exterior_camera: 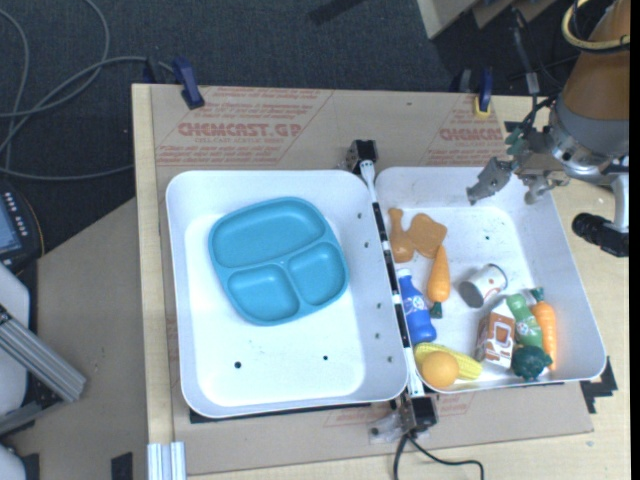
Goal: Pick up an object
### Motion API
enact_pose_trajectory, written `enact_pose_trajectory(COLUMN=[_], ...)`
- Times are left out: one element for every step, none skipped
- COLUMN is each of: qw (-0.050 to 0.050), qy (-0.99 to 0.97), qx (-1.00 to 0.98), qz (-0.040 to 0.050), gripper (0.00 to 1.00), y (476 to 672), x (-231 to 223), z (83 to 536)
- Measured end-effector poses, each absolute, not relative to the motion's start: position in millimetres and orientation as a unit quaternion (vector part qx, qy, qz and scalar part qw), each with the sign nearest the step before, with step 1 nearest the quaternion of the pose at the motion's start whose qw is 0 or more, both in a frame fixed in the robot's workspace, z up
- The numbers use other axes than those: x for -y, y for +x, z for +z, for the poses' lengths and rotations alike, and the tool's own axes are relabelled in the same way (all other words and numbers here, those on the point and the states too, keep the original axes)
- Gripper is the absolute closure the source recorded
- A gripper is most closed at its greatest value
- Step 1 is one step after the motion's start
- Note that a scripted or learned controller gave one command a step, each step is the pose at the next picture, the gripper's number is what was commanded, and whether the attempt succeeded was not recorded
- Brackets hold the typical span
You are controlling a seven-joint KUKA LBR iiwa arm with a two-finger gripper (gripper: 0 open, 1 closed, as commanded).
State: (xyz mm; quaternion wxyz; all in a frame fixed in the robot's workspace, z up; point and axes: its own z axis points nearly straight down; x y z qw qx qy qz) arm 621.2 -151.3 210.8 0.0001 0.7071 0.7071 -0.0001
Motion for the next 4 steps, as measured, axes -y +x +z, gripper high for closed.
enact_pose_trajectory(qw=[-0.001, -0.005, -0.001, 0.0], qy=[0.705, 0.708, 0.708, 0.707], qx=[-0.709, -0.706, -0.707, -0.707], qz=[0.0005, -0.0034, -0.0019, 0.0001], gripper=[0.0, 0.0, 0.0, 1.0], y=[653.9, 574.9, 591.2, 591.8], x=[88.9, 92.9, 98.6, 96.9], z=[173.4, 126.3, 82.6, 94.9])
